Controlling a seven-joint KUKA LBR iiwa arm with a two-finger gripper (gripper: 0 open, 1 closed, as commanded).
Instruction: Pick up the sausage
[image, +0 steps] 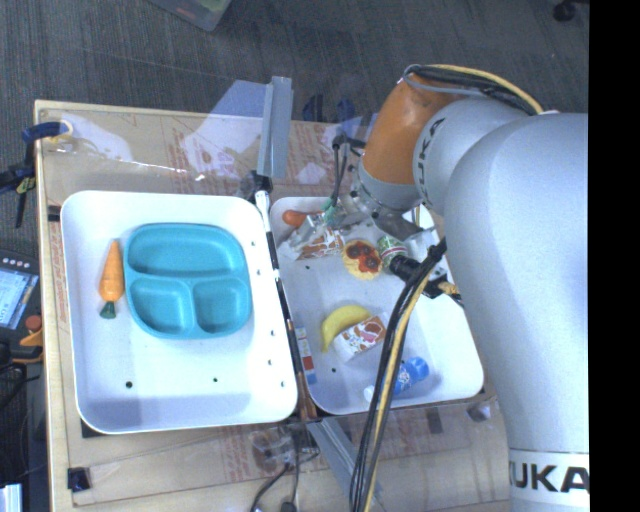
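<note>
The end effector (335, 215) hangs low in the right bin (455, 385), near its far-left corner beside the sausage (293, 216); its opening cannot be told.

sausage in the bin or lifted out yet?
In. The small orange-red sausage lies at the right white bin's far-left corner, beside the gripper.

The sausage (292, 217), small and orange-red, lies flat near the right bin's (455, 385) far left corner.
</note>
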